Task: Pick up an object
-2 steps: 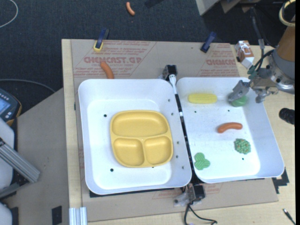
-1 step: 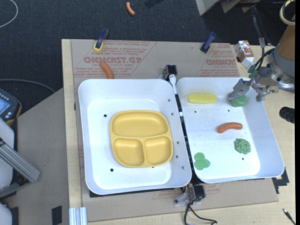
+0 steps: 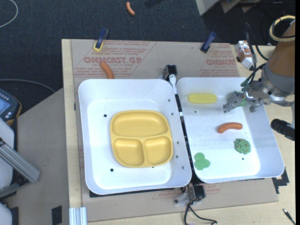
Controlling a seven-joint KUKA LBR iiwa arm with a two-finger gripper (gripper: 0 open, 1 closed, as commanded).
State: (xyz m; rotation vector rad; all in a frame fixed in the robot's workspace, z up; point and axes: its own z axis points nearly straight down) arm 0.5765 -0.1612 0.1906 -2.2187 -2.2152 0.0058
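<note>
Corn cob (image 3: 202,98), likely light, stiff, slightly slick plastic best pinched across its middle, lies just beside the tool (image 3: 233,102), which hovers open, gripping nothing, over the right bin (image 3: 269,139).

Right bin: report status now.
Gripper low over right bin, holding nothing seen. Corn cob just left of it, sausage below. Nothing in the way.
</note>
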